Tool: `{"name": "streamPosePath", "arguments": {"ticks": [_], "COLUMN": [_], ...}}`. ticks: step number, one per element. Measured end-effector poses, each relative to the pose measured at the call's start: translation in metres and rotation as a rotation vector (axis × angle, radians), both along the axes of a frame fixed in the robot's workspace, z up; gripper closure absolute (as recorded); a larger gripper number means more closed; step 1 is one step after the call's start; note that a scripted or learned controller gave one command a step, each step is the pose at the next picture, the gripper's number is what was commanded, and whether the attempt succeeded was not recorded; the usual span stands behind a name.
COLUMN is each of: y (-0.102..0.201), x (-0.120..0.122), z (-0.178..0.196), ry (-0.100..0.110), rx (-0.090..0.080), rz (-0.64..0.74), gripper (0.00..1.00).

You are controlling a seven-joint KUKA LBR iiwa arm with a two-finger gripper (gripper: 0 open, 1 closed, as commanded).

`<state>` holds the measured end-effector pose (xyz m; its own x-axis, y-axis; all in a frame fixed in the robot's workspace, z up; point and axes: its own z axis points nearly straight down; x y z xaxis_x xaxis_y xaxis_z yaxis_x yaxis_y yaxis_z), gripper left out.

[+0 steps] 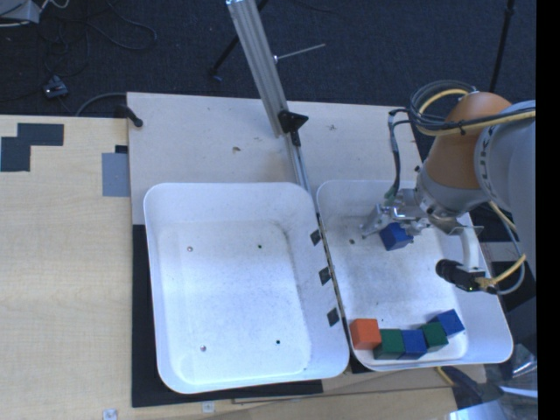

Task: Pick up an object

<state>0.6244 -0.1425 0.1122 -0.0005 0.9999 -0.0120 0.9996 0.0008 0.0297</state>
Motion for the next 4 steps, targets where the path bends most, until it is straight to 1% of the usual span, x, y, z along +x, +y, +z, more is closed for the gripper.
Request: {"name": "streamPosePath", "arguments": {"ticks": [1,2,3,4], "y": [-0.008,-0.056,-0.004,0.043], "x": [0.007,0.019,0.024,0.009], "z": [0.046,0.103,-0.025,-0.022], "ry": [0.025,0.024,0.033,0.034], "rx": [0.01,0.008,0.012,0.014], "rz": [0.002,-0.003,0.001,0.003], "gripper": [0.0,0.0,0.0,0.0]}}
